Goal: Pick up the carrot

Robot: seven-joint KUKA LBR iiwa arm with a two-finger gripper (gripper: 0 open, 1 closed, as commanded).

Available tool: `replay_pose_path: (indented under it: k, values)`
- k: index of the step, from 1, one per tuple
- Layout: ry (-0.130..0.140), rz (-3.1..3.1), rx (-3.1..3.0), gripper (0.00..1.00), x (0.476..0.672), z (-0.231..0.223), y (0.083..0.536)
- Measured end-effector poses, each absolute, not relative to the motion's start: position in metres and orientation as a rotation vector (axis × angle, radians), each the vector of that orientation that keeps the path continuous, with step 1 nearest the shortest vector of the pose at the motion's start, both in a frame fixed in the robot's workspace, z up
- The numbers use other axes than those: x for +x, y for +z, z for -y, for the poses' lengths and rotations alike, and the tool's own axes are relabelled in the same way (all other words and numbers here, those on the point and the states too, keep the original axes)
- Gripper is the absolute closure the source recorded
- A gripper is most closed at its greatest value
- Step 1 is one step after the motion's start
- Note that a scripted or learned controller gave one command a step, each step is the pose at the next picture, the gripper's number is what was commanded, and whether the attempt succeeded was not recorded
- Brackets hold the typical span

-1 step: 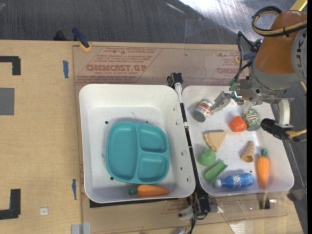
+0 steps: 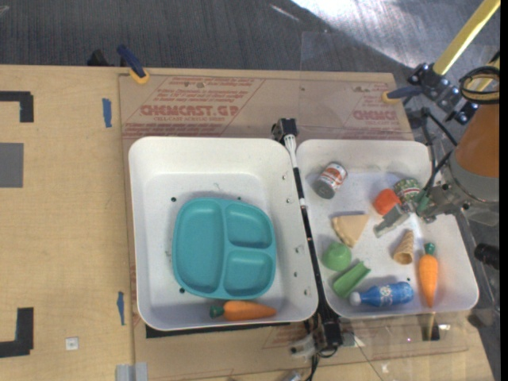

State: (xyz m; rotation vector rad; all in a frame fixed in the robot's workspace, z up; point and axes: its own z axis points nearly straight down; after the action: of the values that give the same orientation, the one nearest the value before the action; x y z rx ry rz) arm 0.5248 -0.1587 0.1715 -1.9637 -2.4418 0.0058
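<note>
Nearest item: carrot point(image 2: 248, 310), orange with a green top, lying lengthwise along the near wall of the left bin point(image 2: 151, 213), just in front of the teal divided plate point(image 2: 224, 246), which occupies that bin's centre.

Second carrot point(image 2: 429, 276), orange with a green top pointing away from the camera, lying near the right wall of the right bin point(image 2: 464, 296), just beside the ice cream cone point(image 2: 405, 246).

Right bin, further contents: blue bottle point(image 2: 385, 295) on its side along the near wall; green block point(image 2: 350, 278) and green round piece point(image 2: 338, 255) just left of it; tan wedge point(image 2: 350, 228) towards the centre; small tin can point(image 2: 329, 178) tilted near the far left corner; orange-red piece point(image 2: 386, 202) and a second, green-labelled can point(image 2: 407, 190) close together towards the right.

Gripper point(image 2: 397, 221): reaches in from the right, hovering low near the orange-red piece and the cone; whether its fingers are apart or together cannot be told. Nothing is visibly held.

Bench point(image 2: 63, 213): tan board with black and blue tape marks.
</note>
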Motion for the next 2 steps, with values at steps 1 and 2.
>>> replay_pose_path:
  k: [1, 2]
  values:
    - [-0.003, 2.596, -1.775, 0.00, 0.507, 0.186, 0.094]
    - [-0.063, 2.374, -2.045, 0.00, 0.498, 0.198, 0.088]
